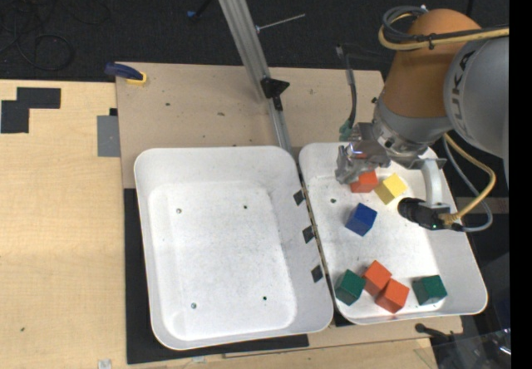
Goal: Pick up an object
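At the left of the frame the left bin [218,243] lies with its white floor bare, its right rim running just beside the right bin [460,263], three small black clips [307,233] sitting along the seam between them. An aluminium rail [247,39] slants from the upper middle of the frame down to that seam. In the right bin the gripper [356,161] hangs at the upper left corner, close to the far rim; whether its metal fingers are spread or pressed together cannot be told from this angle, and nothing is seen between them. Just below and right of it lies an orange-red block [363,183], touching or nearly touching a yellow block [390,189] on its right, which is turned cornerwise. A blue cube [361,219] sits below them, also rotated, with bare floor around it. Along the lower edge cluster a dark green block [350,286], two orange blocks [385,284] touching each other, and a second green block [429,289] near the right rim.
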